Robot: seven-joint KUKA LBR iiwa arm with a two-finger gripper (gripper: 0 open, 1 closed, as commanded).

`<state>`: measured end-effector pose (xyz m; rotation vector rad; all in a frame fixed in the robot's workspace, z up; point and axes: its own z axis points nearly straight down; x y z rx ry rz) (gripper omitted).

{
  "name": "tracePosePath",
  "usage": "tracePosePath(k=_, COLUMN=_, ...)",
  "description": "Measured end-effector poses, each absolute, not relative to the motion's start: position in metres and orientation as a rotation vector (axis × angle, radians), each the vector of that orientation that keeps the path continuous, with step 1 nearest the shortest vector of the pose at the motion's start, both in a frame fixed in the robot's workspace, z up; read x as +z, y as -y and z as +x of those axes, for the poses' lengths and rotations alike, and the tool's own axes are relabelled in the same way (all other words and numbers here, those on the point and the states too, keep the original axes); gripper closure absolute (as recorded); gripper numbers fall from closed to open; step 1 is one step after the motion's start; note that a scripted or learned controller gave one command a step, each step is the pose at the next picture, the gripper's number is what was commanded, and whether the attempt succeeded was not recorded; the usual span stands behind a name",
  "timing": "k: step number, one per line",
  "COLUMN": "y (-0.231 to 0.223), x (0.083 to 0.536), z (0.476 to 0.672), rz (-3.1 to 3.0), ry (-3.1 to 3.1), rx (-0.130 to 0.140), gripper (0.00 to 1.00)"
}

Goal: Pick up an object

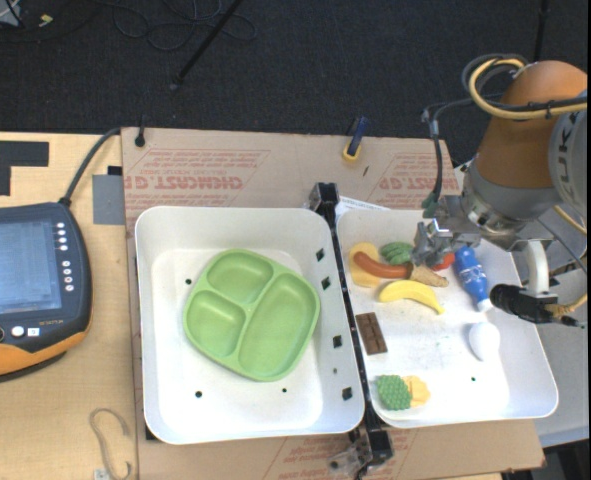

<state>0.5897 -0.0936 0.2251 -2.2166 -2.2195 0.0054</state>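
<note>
My arm [520,158] reaches in from the right edge of the surface [225,173], and my jaws [433,243] hang over the far part of the right bin [535,388]. I cannot tell whether they are spread or pressed together; nothing shows between them.

The things to pick lie in that bin. A hot dog [370,264] and a green piece [397,252] sit near its far left corner, just beside my jaws. A banana [410,293] lies just in front of them. A blue bottle [471,276] lies toward the far right side. A brown bar [372,333] rests by the left wall, a white piece [484,340] toward the right, and a green-and-yellow toy [402,392] near the front left corner.

The left bin [165,388] carries a green tray [252,313] with 3 sections. A tablet [25,278] lies at the left edge of the surface.
</note>
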Motion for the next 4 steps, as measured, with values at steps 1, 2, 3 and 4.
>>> tracePosePath(k=1, y=0.048, x=0.229, z=0.578, rz=-2.212, ry=2.22, rx=0.008, gripper=1.0)
tracePosePath(k=2, y=-0.004, x=0.214, z=0.57, rz=-2.212, ry=2.22, rx=0.01, gripper=1.0)
tracePosePath(k=3, y=-0.066, x=0.219, z=0.569, rz=-2.211, ry=2.223, rx=0.009, gripper=1.0)
tracePosePath(k=4, y=-0.068, x=0.217, z=0.572, rz=-2.216, ry=2.219, rx=0.01, gripper=1.0)
